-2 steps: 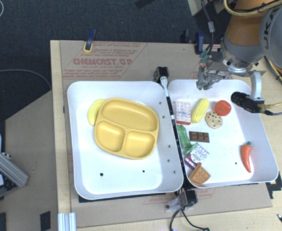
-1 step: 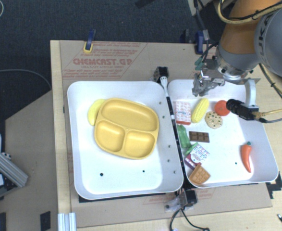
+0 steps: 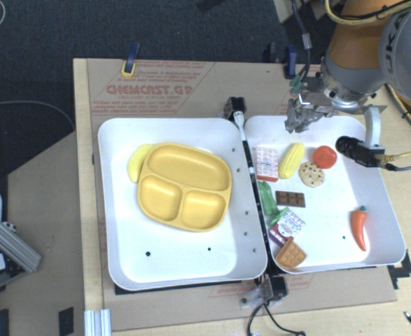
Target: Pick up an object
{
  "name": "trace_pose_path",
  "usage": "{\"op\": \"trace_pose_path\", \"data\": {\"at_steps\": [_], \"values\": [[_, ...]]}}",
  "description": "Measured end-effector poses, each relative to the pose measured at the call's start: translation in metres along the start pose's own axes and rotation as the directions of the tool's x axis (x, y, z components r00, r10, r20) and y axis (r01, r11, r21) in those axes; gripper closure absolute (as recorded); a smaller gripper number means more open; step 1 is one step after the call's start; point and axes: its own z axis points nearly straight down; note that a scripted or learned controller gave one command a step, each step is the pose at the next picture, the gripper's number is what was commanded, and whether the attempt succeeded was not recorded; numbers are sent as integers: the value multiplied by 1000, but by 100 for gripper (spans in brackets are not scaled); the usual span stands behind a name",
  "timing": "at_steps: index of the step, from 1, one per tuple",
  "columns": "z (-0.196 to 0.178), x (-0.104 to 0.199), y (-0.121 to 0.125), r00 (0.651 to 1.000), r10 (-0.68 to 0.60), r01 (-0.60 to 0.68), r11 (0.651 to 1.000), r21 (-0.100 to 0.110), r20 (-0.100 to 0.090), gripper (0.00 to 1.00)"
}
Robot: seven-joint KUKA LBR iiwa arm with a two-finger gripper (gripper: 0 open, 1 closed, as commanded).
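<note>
The gripper (image 3: pixel 297 121) hangs above the right bin (image 3: pixel 384 208), clutching nothing; whether it is parted, I cannot tell. Corn (image 3: pixel 291 159) and a tomato (image 3: pixel 324 157) lie just below.

Right bin (image 3: pixel 391 215) holds corn (image 3: pixel 291 159), tomato (image 3: pixel 324 157), cookie (image 3: pixel 311 174), carrot (image 3: pixel 359 228), chocolate (image 3: pixel 290 199), perhaps a waffle (image 3: pixel 290 254).

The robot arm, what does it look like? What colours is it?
The arm is big, round and grey, with a wide orange band near its end. Below that sits a silvery metal ring, then a small grey metal hand. Black and yellow cables loop around the top of the arm.
</note>
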Motion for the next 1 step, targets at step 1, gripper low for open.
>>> {"op": "trace_pose_path", "data": {"at_steps": [1], "values": [[9,-12,3,1000,3,-3,1000,4,0,100]]}}
